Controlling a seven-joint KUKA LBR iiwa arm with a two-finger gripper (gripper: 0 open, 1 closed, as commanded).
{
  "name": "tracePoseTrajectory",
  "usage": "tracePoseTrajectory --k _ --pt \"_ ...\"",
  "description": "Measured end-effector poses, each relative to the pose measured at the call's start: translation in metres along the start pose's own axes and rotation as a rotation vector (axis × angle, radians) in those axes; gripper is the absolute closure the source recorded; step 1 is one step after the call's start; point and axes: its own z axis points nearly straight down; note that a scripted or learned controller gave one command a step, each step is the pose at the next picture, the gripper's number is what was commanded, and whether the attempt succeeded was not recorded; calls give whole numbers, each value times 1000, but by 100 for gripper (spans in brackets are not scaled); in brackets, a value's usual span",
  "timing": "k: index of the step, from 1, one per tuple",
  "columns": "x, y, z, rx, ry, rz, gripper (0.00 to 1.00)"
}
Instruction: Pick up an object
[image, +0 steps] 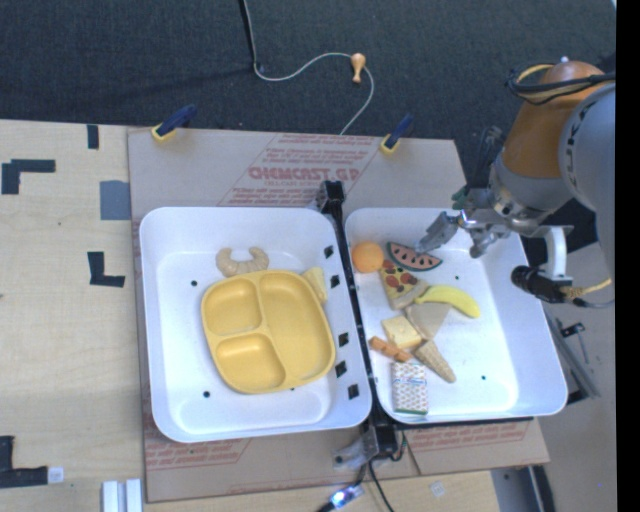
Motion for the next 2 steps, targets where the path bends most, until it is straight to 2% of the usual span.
tracePoseTrajectory --k 2 --pt "1 1 92 -5 -1 0 0"
